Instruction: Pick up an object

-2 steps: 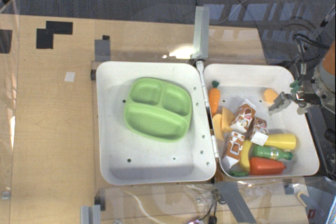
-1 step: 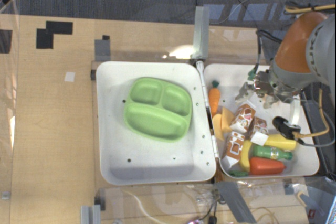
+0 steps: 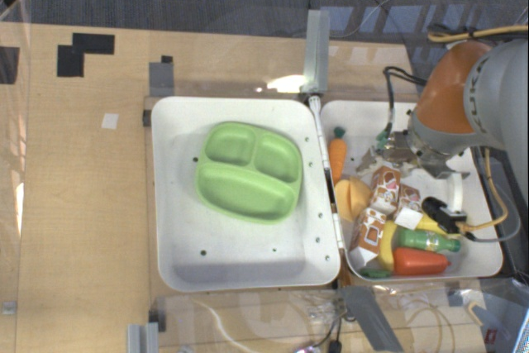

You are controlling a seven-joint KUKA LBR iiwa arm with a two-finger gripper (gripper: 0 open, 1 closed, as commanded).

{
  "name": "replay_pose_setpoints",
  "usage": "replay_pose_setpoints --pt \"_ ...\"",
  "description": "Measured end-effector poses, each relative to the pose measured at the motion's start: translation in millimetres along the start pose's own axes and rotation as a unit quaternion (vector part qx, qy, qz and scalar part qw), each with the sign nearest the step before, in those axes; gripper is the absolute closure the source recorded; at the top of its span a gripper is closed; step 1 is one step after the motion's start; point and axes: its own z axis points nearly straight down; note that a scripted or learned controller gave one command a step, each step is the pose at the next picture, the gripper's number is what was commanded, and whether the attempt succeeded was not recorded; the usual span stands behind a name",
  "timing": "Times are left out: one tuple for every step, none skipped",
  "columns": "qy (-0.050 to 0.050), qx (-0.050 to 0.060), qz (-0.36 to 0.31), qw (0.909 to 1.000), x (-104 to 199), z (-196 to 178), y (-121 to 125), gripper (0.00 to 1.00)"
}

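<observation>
So the pincer is down over the back half of the right bin, just above a brown-and-white carton. Honestly I can't tell how far open it is or whether it has hold of anything; the wrist and the clutter hide that part.

Anything in that bin would do for the pick. My guess is the carton, since it sits closest under the pincer.

What could go wrong: that bin is packed. The carton leans on a second one, with a pale orange lump touching its left side and a banana right in front of it. Closing there could catch two things at once, or just shove the pile sideways and come up with nothing. The carrot lies along the left wall, tight to it, so a try on that risks hitting the rim. The green bottle and the red veggie are round and lie on their sides, so I'd expect them to roll or squirt out.

The left bin on the worktop has a green divided plate, flat and wide, probably hopeless to pinch.

Writing: the cartons have brown print and the bottle has a label, but it's all too small to read
</observation>
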Motion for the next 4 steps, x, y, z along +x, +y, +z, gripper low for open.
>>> replay_pose_setpoints --pt "0.001 -0.003 -0.001 1.0 2 -12 2 1.0" --pt "0.001 0.0 -0.022 0.9997 1 -1 5 1.0" --pt "0.0 0.003 -0.019 0.9998 45 -121 20 1.0" --pt "0.0 0.003 0.023 0.9997 38 -183 29 1.0"
